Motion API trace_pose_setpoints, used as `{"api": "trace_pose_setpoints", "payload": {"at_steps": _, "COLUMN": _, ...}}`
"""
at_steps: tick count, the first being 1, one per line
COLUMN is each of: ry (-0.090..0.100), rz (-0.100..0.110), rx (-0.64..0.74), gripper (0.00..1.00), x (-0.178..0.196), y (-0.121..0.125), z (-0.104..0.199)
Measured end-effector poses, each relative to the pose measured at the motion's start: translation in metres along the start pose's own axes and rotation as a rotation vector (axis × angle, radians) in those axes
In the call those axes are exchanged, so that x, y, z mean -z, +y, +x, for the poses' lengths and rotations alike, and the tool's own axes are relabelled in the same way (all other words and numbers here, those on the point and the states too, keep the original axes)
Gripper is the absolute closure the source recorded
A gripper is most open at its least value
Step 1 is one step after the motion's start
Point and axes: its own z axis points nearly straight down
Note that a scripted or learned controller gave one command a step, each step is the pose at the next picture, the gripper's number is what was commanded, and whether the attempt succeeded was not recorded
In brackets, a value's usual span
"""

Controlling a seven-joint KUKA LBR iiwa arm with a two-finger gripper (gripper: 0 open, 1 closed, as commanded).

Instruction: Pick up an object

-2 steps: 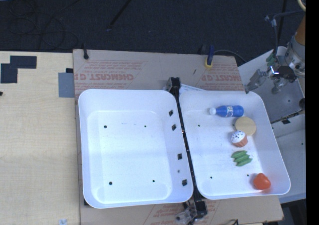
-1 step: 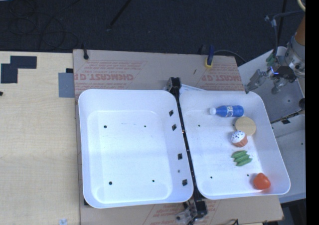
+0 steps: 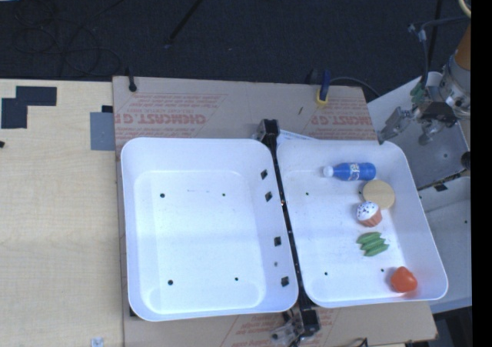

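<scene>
I see my gripper [image 3: 407,124] parked past the right white bin [image 3: 338,291] at two o'clock, fingers apart and holding nothing, and I worry it slips off the round blue plastic bottle [image 3: 352,171] lying nearest.

2 white bins [image 3: 200,155]; blue bottle [image 3: 352,171]; tan disc [image 3: 379,193]; green pods [image 3: 373,244]; red-orange ball [image 3: 403,280].

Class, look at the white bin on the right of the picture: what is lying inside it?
Inside the right bin lie a blue bottle, a tan disc, a small cupcake-like toy, a green pod-like piece and an orange-red object. Whatever lies beneath them is covered.
</scene>
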Motion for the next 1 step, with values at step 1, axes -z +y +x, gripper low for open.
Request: {"api": "trace_pose_setpoints", "payload": {"at_steps": 1, "ry": 0.000, "rz": 0.000, "rx": 0.000, "gripper": 0.00, "x": 0.0000, "y": 0.0000, "z": 0.0000}}
